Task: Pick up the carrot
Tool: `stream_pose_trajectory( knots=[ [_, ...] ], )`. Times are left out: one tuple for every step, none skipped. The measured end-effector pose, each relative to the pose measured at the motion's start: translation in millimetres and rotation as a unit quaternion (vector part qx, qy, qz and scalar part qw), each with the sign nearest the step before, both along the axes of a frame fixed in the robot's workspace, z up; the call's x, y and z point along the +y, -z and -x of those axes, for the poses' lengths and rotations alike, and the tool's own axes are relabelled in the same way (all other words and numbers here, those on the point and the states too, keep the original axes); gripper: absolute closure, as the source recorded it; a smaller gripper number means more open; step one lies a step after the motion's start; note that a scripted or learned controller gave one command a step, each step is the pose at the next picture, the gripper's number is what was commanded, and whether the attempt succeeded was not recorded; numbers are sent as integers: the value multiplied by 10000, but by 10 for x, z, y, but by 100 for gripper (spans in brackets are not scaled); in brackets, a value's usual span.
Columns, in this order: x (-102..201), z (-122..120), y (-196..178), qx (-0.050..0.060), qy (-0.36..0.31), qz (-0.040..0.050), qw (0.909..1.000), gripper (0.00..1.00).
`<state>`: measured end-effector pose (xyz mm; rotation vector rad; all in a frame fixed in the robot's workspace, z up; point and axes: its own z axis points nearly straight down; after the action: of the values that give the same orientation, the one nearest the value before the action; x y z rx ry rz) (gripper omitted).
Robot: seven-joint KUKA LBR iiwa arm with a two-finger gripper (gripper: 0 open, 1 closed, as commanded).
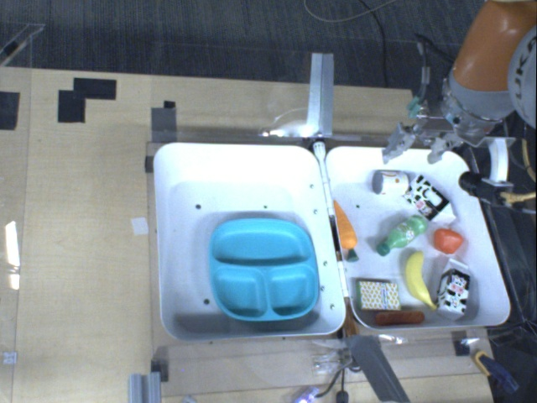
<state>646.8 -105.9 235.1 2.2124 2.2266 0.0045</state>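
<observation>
Carrot (344, 227) lies in the right bin (495, 296), hard against its left wall by the divider between the two bins, long axis running roughly up-down in the view, orange body with what looks like a green bit at the lower end, hard to make out. Part of it is tucked against the wall so its full outline is unclear.

Just right of it: green bottle (401, 233) lying tilted. Further right, a small red-orange round item (449, 241), identity unclear. Below the bottle, banana (417, 279), upright-ish in the view. Beside the banana on the right, a black-and-white patterned carton (454, 291). A second black-and-white patterned carton (424, 198) sits higher up, next to a small grey can-like item (386, 181). Bottom of the bin: a flat patterned box (378, 294) and under it a dark red stick-like thing (399, 316), too small to name.

Gripper (425, 141) hovers over the top edge of the right bin, well apart from the carrot, fingers spread, nothing between them. Arm's orange band (487, 40) is cut off at the top right corner.

Left bin (180, 183) holds a blue sectioned tray (263, 267). Desk (75, 225) is light wood; a cable (352, 7) loops on the dark floor behind.
</observation>
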Motion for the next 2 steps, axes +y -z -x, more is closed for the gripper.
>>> stream_pose_trajectory(
  knots=[
    [108,-14,-275,-15,-709,11,9975,0],
    [1145,60,499,1,-858,1,9963,0]
  ],
)
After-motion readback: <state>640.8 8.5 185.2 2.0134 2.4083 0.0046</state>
